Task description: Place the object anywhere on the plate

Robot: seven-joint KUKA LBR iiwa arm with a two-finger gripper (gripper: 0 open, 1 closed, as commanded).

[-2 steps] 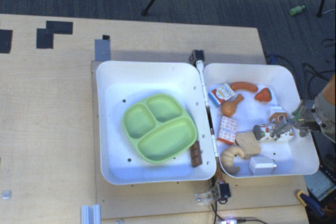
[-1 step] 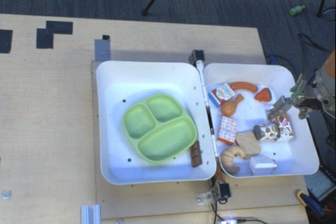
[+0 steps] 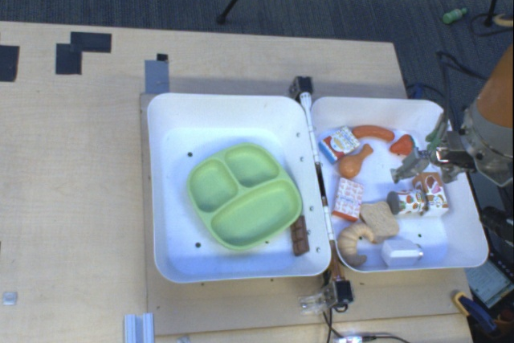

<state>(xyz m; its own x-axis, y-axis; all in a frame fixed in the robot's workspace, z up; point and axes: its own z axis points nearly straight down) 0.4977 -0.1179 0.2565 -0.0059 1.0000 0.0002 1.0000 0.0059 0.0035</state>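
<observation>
Green plate (image 3: 245, 195) in left bin (image 3: 165, 173), tool (image 3: 419, 163) spread above right bin's (image 3: 466, 245) toy food, gripping nothing

Even, fairly bright overhead light covers the frame, with a cool bluish cast inside the 2 white bins (image 3: 161, 173). The green plate (image 3: 245, 194) throws a soft shadow toward the lower left onto the bin floor. The pale worktop (image 3: 72, 197) looks flat and slightly washed out, without hard glare. Resolution is low; small items at the right are soft, and the end effector (image 3: 426, 161) is mildly blurred.
</observation>
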